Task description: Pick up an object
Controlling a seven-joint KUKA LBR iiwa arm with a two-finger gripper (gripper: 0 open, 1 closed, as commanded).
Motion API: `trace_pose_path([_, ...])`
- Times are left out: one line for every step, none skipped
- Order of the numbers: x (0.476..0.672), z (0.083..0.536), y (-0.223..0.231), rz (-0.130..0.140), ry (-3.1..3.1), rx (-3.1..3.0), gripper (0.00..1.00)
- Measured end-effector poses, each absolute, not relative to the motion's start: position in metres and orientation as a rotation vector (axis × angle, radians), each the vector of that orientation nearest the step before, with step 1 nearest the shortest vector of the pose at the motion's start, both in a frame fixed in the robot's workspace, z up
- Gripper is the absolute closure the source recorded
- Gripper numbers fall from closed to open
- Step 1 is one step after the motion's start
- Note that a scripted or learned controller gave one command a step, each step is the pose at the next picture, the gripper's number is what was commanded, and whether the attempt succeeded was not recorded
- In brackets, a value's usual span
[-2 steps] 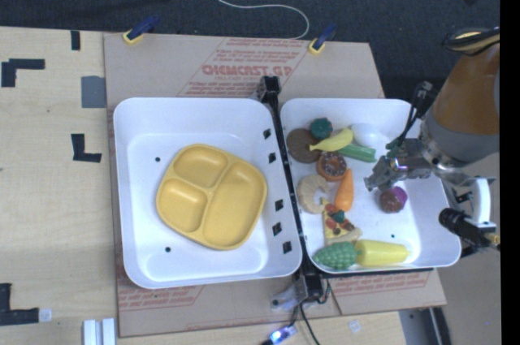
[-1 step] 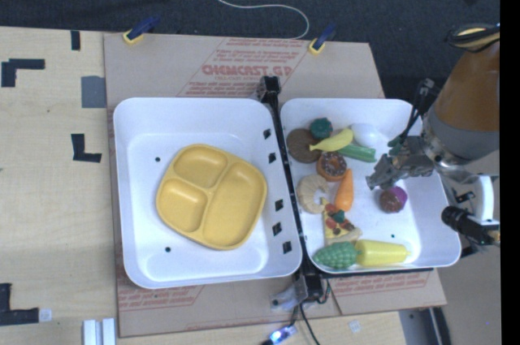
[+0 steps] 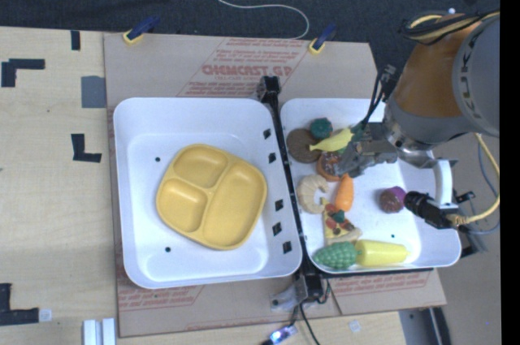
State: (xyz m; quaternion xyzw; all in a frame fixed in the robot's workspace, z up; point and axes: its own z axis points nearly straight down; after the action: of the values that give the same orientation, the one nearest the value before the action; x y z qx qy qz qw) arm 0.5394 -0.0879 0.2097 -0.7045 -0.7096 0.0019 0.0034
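Observation:
My gripper (image 3: 351,159) hangs low in the right bin (image 3: 422,250), over a cluster of toy foods. A yellow banana-like piece (image 3: 334,141) lies just at its left, and a reddish-brown round piece (image 3: 328,167) sits right under it. An orange carrot (image 3: 345,192) points down from the gripper's tip. I cannot tell whether any of these is between its jaws. Around it lie a teal piece (image 3: 321,127), a brown disc (image 3: 299,145), a beige piece (image 3: 310,192) and a purple ball (image 3: 392,198).
A pizza slice (image 3: 340,224), a green piece (image 3: 336,256) and a yellow cylinder (image 3: 382,252) lie along the right bin's front wall. The left bin (image 3: 138,132) holds a yellow divided plate (image 3: 213,196). A black divider (image 3: 280,165) runs between the bins.

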Motion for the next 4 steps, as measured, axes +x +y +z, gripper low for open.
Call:
trace_pose_path([0.551, 0.229, -0.062, 0.006, -2.224, -2.212, 1.00])
trace_pose_path([0.551, 0.213, -0.078, 0.012, -2.217, -2.217, 1.00])
trace_pose_path([0.557, 0.217, -0.078, 0.008, -2.220, -2.216, 1.00])
trace_pose_path([0.551, 0.229, -0.063, 0.007, -2.221, -2.215, 1.00])
